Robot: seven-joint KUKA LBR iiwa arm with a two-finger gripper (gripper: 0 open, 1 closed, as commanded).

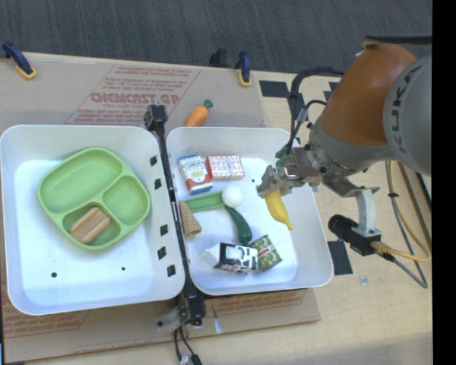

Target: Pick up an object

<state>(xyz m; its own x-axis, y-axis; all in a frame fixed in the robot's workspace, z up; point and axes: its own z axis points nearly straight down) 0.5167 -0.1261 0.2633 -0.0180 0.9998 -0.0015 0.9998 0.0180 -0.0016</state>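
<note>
The gripper (277,182) is gripping the banana (278,206), which is hanging below it, long axis pointing down-right.

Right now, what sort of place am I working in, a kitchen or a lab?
Most likely a robotics lab bench, not a kitchen: two white bins clamped to a board, toy food such as a banana and carrot, and loose cables on the bench beside the gripper.

Green divided plate (76,177) holds a hotdog (89,224).
</note>
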